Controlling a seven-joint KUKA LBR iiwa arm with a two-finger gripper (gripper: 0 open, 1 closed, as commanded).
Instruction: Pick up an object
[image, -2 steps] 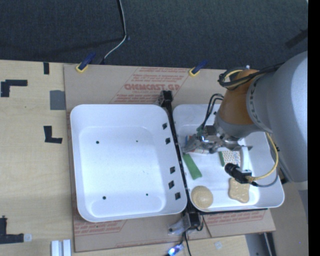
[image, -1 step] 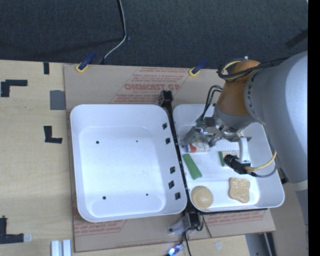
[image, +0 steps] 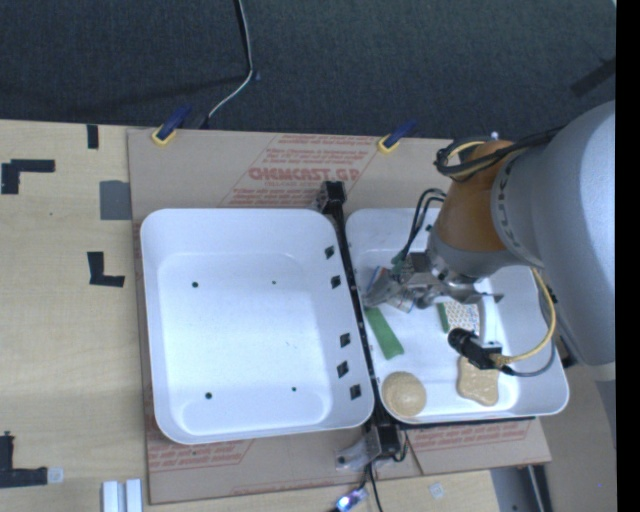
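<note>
In the right bin (image: 545, 400), the gripper (image: 392, 288) hangs low near the dividing wall, just above the upper end of a flat green strip (image: 383, 332); how it is set, and if it has hold of anything, I cannot tell. A round tan puck (image: 404, 394) lies near the bin's front edge, with a lumpy tan piece (image: 477, 384) to its right. A speckled white piece (image: 461, 315) sits under the wrist. The smooth white left bin (image: 240, 320) rests alongside on the bench (image: 60, 330).
</note>
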